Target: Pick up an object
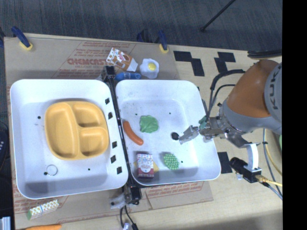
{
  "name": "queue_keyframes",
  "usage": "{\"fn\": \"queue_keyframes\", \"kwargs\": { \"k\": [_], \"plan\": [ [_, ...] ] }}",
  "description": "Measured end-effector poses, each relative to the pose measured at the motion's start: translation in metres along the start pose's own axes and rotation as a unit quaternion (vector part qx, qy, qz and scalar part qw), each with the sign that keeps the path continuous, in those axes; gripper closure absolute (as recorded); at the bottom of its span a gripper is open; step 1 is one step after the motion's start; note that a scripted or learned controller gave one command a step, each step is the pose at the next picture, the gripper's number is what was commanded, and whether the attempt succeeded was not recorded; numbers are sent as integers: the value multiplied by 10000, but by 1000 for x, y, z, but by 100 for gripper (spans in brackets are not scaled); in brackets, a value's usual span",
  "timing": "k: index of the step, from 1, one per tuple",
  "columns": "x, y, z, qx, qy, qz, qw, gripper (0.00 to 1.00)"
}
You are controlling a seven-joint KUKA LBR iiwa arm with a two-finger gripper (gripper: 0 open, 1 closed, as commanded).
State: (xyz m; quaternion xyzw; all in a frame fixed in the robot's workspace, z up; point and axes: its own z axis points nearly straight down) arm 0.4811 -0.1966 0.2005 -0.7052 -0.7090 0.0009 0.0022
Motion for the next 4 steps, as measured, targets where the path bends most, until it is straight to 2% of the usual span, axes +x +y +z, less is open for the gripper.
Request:
{"fn": "queue_keyframes", "kwargs": {
  "k": [1, 2, 3, 4],
  "plan": [
    [40, 58, 88, 8, 3, -968, 9953, 0],
    [88, 103, 109, -11, -10, -1763, 9843, 0],
    [87, 104, 98, -8, -13, -1778, 9841, 100],
    [93, 97, 2, -15, -14, -1310, 9914, 100]
  ]
}}
